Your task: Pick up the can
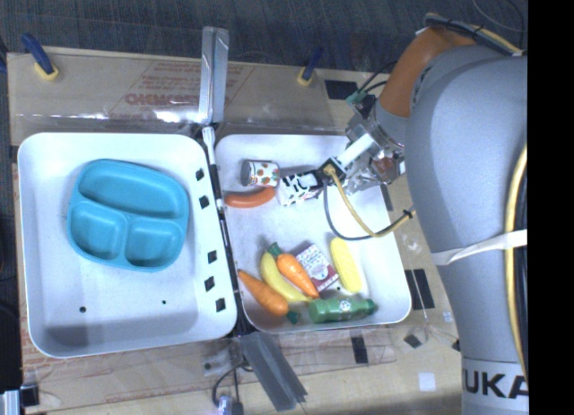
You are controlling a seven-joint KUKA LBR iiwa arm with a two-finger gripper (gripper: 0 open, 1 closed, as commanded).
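Can (260, 172) is being shown lying on its side at the far end of the right bin (387, 245), its long axis running across the view, just beyond a sausage (249, 197) and beside a cow-patterned carton (300, 189). The gripper (377, 160) is being held over the same bin's far right corner, so the can is lying toward the view's left of it, with the carton between them. Whether the gripper is open or gripping anything cannot be told.

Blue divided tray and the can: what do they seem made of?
Blue divided tray: probably moulded plastic, fairly matte; uniform colour, soft rounded compartment edges. Can: white label with red print around it; metal or toy plastic beneath cannot be told.
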